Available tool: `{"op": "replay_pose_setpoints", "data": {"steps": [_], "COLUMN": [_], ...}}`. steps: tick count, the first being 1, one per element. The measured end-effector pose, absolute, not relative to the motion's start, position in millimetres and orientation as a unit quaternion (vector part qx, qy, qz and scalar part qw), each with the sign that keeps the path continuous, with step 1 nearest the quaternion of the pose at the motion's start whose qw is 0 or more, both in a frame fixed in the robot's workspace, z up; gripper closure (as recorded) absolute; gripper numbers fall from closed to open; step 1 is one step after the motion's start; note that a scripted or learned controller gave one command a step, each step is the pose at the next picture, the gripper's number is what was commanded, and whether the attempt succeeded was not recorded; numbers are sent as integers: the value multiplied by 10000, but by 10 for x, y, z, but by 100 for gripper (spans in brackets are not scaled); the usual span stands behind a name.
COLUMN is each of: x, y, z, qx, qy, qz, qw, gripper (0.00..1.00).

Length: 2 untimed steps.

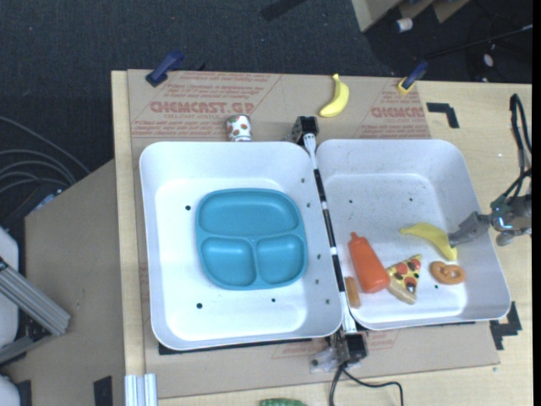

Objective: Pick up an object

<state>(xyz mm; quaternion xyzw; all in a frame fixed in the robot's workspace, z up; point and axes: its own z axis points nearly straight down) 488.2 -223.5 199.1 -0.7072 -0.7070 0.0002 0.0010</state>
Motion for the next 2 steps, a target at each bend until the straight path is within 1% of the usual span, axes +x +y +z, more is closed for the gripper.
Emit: {"op": "replay_pose_setpoints", "data": {"steps": [1,2], "x": [5639,6575], "y": [-2177,-2084], "z": [869,852], "qx": [-7050,-7063], "qy": [-7092,-7079], "qz": [-54,-9], "qw": [17,1], "gripper": [0,0]}}
